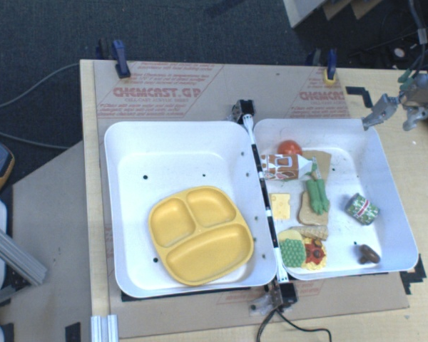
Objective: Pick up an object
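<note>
Two bins on the worktop (200, 84); my gripper (394, 110) hovers at the right bin's (396, 191) far corner, can't tell its state. I judge the green can (362, 209) the best target: it lies apart from the food cluster (299, 205), so drop straight down.

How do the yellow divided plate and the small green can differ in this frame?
The yellow divided plate lies flat in the left bin; the green can lies on its side in the right bin. The plate is far larger than the can. The plate is plain yellow; the can is green with a lighter label. Both rest on bin floors, apart from the gripper.
</note>
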